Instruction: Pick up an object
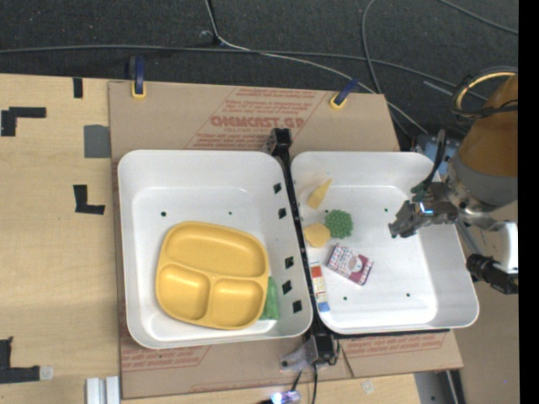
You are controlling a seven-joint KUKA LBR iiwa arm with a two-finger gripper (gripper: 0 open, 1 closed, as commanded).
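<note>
The right bin [438,310] holds a green broccoli-like piece [338,222], a pale yellow wedge [319,194], a round yellow piece [317,235], a pink and white packet [349,264] and a thin orange-and-blue stick [318,286] by the left wall. My gripper [406,224] hangs over the right part of this bin, to the right of the broccoli piece and apart from every object. Its dark fingers point left and down, and nothing shows between them.
A yellow divided tray [211,274] fills much of the left bin [139,175], with a green item [271,300] at its right edge. Black clips run along the wall between the bins. Cardboard lies under both bins, and cables cross the dark floor behind.
</note>
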